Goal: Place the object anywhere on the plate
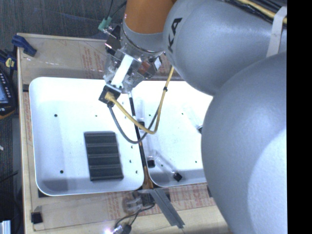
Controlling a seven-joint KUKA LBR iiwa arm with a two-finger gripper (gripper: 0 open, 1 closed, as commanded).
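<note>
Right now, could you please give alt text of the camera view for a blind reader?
A dark ribbed slab lies flat in the left white bin. The grey arm reaches from the right, covering much of the right bin, gripper above their far edge.

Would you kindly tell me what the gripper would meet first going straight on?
The gripper would probably meet the bare floor of the left bin near its far right corner; depth is unclear.
</note>
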